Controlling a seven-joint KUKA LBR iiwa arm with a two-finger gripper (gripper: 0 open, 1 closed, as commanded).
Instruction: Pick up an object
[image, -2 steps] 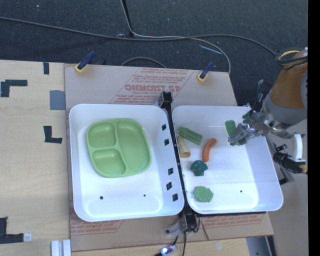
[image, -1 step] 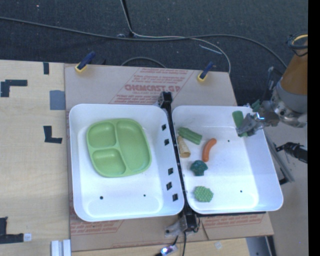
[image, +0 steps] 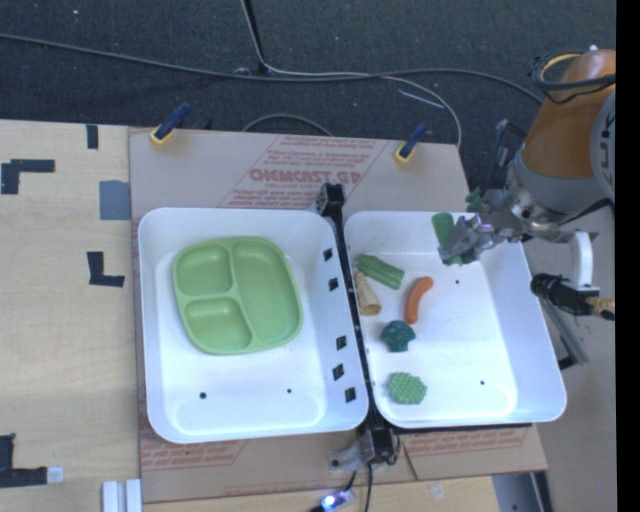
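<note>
Several toy foods lie in the right bin (image: 500, 340): a light green stalk (image: 380, 270), a tan piece (image: 368, 296), an orange sausage shape (image: 418, 298), a dark teal broccoli (image: 398, 335) and a round bumpy green piece (image: 406, 387). My gripper (image: 460, 243) hangs over the bin's far right part, reaching in from the right. A dark green block (image: 442, 227) sits right against the gripper's left side. Whether the block is held or just resting beside the gripper is unclear. The gripper is to the right of the orange piece and apart from it.
The left bin (image: 170, 400) holds a light green divided plate (image: 237, 295). A black divider with clips (image: 345, 330) runs between the bins. Yellow-and-blue clamps (image: 170, 122) (image: 410, 144) hold the cardboard at the back. Cables cross the dark floor behind.
</note>
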